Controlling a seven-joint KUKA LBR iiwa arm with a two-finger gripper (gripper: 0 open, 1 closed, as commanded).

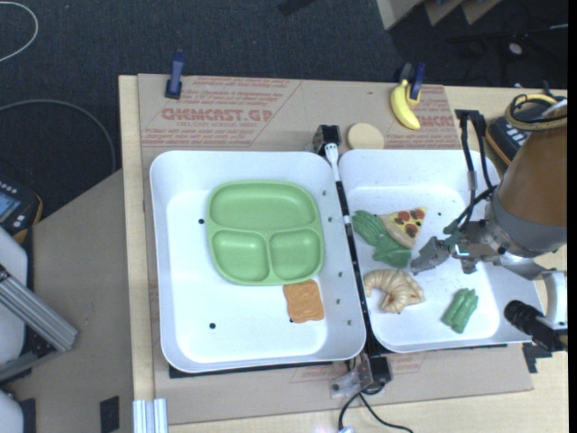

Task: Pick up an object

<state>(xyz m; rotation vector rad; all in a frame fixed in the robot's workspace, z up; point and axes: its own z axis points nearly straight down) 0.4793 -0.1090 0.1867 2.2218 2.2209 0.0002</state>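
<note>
In the right bin point(397, 165) lie a pizza slice point(406, 225), a dark green leafy piece point(377, 238), a tan croissant point(394, 289) and a light green bean bundle point(461, 309). The gripper point(433, 255) hangs low over the bin's middle, just right of the leafy piece and above the croissant. I see nothing between its fingers. The grey arm with its orange band point(541, 183) comes in from the right.
The left bin point(176, 269) holds a green divided tray point(264, 231) and an orange toast-like piece point(305, 301). On the bench behind the bins are a banana point(405, 106) and a tan disc point(365, 136). Cables run along the right bin's far right side.
</note>
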